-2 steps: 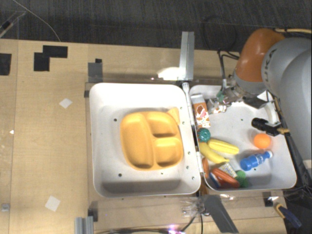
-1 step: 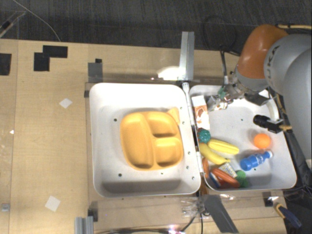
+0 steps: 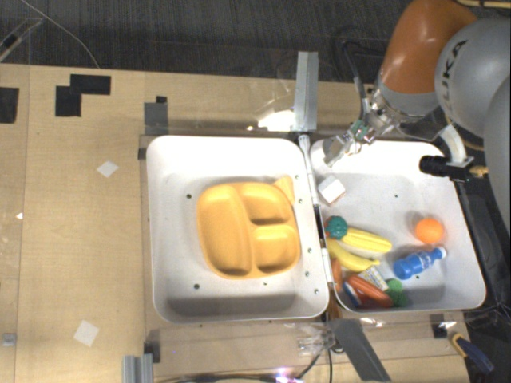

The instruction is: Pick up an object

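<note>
Nearest the camera in the right bin (image 3: 471, 282), a carrot (image 3: 369, 288) lies against the near wall — beside it a blue bottle (image 3: 416, 263), with an ear of corn (image 3: 363, 242) and an orange ball (image 3: 429, 230) just beyond. A small white block (image 3: 331, 189) sits farther back. Past it, at the bin's far left corner, the hand (image 3: 339, 148) hovers; whether spread or pressed together cannot be told. A yellow tray (image 3: 246, 228) fills the left bin (image 3: 164, 214).
</note>
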Motion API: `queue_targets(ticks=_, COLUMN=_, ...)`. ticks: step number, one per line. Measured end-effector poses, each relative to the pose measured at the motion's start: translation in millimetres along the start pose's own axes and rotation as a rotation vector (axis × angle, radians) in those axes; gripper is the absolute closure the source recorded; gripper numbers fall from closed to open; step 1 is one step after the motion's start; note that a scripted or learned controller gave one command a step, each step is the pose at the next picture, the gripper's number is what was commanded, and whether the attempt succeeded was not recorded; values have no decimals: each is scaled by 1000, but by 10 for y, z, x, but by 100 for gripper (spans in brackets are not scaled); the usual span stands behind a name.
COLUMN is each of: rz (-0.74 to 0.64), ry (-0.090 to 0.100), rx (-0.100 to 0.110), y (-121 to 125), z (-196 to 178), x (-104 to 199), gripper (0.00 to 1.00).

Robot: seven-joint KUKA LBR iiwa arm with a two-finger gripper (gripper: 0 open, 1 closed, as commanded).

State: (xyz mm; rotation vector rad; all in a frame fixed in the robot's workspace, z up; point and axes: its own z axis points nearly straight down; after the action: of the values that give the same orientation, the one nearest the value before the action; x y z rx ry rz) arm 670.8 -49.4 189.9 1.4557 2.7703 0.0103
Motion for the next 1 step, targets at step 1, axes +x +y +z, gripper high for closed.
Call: queue_targets(ticks=1, rz=-26, ry=4, rx=8, y=-857, z=27, x=231, gripper=100)
